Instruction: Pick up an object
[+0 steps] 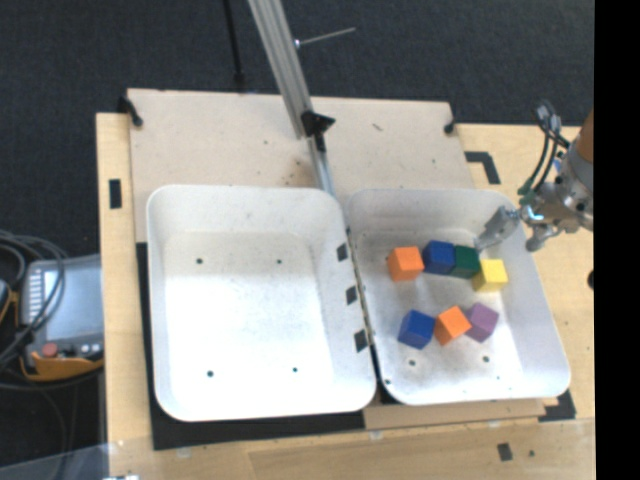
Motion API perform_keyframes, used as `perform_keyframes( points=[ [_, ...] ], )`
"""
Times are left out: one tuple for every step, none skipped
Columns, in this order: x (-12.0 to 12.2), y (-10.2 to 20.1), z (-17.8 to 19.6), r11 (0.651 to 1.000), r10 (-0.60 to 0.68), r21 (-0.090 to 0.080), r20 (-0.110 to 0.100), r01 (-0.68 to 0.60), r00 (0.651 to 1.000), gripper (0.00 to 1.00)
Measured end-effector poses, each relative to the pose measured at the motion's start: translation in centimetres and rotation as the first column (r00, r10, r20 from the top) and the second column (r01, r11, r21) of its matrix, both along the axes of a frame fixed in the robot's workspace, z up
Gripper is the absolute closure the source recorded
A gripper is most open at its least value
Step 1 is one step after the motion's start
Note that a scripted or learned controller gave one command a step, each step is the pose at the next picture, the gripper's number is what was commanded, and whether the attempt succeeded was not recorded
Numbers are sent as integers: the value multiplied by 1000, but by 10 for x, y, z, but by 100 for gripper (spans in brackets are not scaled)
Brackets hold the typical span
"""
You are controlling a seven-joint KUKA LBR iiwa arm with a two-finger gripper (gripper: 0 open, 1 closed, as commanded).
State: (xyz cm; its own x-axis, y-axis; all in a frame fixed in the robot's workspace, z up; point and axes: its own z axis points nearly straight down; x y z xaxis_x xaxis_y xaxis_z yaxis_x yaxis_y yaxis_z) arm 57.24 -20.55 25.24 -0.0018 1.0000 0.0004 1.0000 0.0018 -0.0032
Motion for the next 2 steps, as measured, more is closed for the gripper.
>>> perform_keyframes(
  points=[
    [1, 0, 3, 1000, 1, -2, 5, -1, 1000, 0],
    [0, 7, -44, 1000, 0, -1, 0, 0, 1000, 0]
  ],
)
